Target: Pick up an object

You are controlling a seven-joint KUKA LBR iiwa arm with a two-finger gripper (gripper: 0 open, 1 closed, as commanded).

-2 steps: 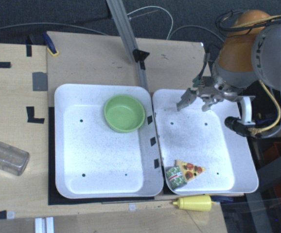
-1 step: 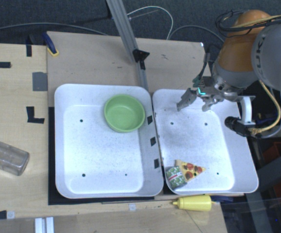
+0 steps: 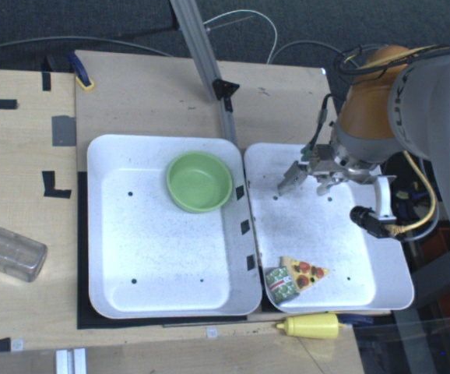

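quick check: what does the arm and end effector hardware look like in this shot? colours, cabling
The arm is grey with an orange band above the wrist. Below the band sits a grey metallic end effector with two fingers. Yellow and black cables loop along the arm's side, by a black fitting with a white part. No markings are readable at this resolution.
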